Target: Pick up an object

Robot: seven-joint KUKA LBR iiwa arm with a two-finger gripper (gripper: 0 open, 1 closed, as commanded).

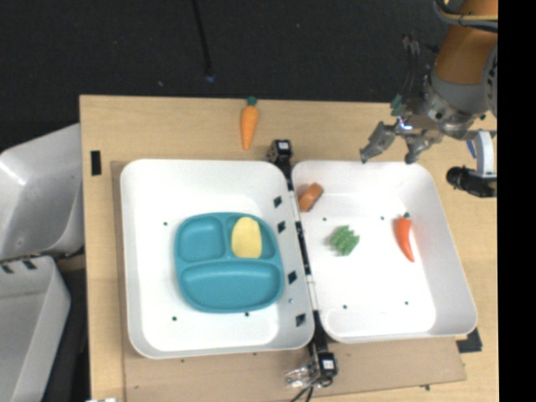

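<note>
The gripper (392, 146) hangs over the far edge of the right bin (435, 308), near its far right corner, below the arm's orange band. Its 2 fingers (374, 143) are spread wide apart, pointing down and outward, and nothing sits between them. They touch no object; the bin rim lies just under them.

In the right bin there are 3 things. A carrot (404, 237) lies near the right wall, its green top toward the far side and its tip toward the near side. It is the closest thing to the gripper, yet well apart from it. A small green piece (343, 239), leafy in look, lies near the bin's middle, left of the carrot. An orange-brown lump (310, 196) rests at the bin's far left corner, just beside the seam between the 2 bins.

The left bin (142, 308) holds a blue tray (222, 287) with 3 compartments. A yellow, rounded item (246, 237) sits in the tray's far right compartment.

A second carrot (249, 124) lies on the bench (167, 124) beyond the left bin's far edge, green top pointing away from the bins, outside both bins.

No brand, label or writing can be read on any object; small dark marks dot the bin floors, too small to tell more.
</note>
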